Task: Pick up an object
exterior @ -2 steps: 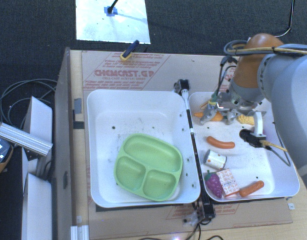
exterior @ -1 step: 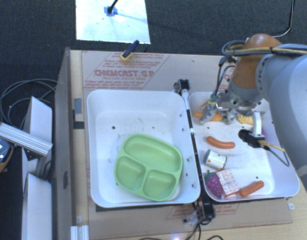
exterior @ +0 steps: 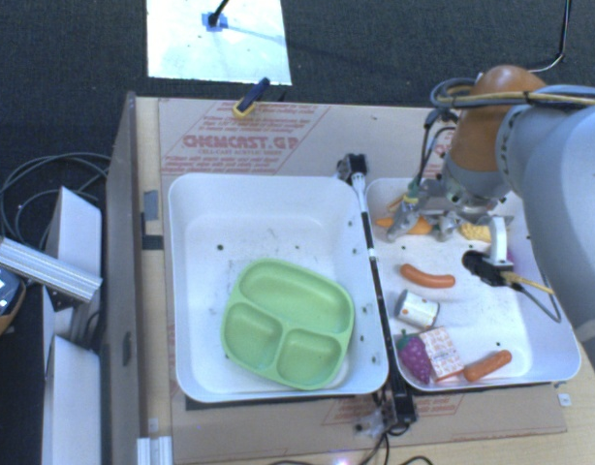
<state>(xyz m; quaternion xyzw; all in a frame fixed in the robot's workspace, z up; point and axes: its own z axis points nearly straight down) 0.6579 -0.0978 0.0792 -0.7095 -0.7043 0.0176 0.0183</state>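
From above, you see the hand [exterior: 425,217] low at the right bin's [exterior: 559,342] far end, over an orange piece [exterior: 385,223]; whether it grips, you cannot tell. Judging so, the grasp is underway; next comes a lift. Count two sausages [exterior: 428,278], one green tray [exterior: 288,323] left.
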